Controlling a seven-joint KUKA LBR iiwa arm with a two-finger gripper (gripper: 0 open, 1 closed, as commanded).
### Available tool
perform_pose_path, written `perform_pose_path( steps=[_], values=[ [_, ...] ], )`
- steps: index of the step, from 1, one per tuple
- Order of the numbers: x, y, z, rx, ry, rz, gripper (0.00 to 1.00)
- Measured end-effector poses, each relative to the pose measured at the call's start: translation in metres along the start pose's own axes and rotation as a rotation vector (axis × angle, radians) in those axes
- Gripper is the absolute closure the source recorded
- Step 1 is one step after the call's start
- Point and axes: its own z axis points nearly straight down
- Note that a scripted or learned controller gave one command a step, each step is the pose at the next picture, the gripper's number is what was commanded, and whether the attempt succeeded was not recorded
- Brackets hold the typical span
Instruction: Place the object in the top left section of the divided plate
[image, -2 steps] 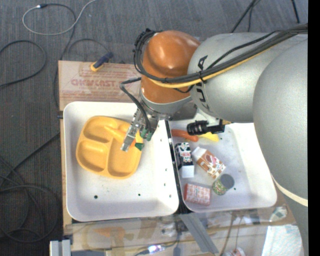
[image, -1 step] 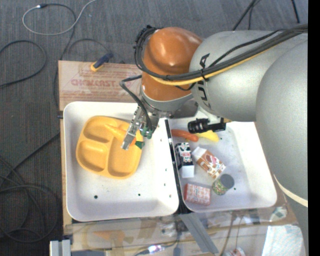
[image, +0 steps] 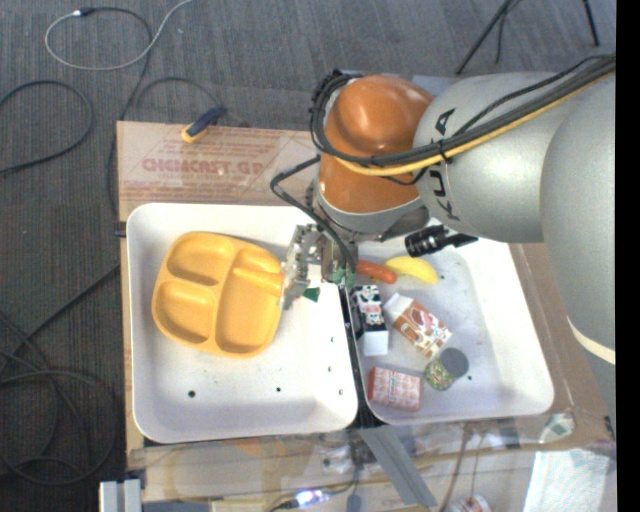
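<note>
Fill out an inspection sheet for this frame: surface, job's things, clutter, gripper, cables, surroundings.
Surface: two white bins side by side, left bin, right bin.
Job's things: yellow divided plate in left bin, sections bare; small green object at its right edge.
Clutter: banana, carrot, cartons, can in right bin.
Gripper: gripper beside plate's right edge.
Cables: black loops on carpet.
Surroundings: cardboard sheet behind bins.
</note>
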Motion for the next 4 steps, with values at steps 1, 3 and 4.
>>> perform_pose_path(
  steps=[1,3,4],
  values=[
    [0.005,-0.005,0.009,-0.001,0.000,-0.190,1.00],
    [-0.011,0.040,-0.113,-0.002,-0.004,-0.257,1.00],
    [0.069,-0.002,-0.102,-0.001,-0.001,-0.456,1.00]
  ],
)
